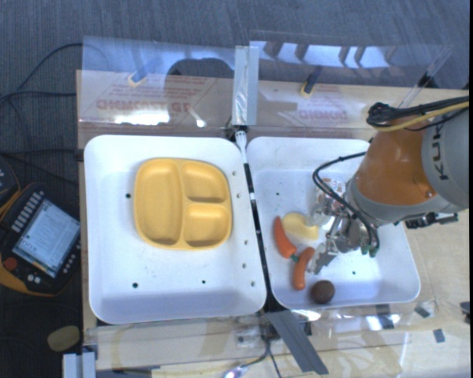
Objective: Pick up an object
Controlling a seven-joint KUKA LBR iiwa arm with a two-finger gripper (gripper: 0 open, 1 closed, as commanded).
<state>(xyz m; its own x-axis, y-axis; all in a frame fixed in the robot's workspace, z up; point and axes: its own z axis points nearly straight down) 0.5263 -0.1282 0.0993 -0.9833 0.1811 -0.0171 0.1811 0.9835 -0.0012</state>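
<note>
Bench [445,309]: its front edge is closest to us, and it holds 2 white bins side by side.
Arm [394,176]: comes in from the right and hangs over the right bin.
Left bin [102,235]: has 1 yellow tray [181,201] with 3 parts in it, well apart from the arm.
Right bin [386,278]: holds 4 small things to pick from, all on its left side.
Gripper [331,246]: low over the right bin, just beside the red sausage.
Fingers: too blurry to tell if they are apart or together. Nothing can be seen held.
Pale yellow piece [301,227]: touches the orange carrot [284,239].
Red sausage [301,268]: lies just under the carrot's end and looks like the best pick.
Brown ball [322,291]: near the front wall, close to the sausage.
How to do it well: I think the gripper should come down over the middle of the sausage and squeeze across its thin side.
In the way: the carrot and the ball sit close, so a bump could push them. The round ball may roll.
</note>
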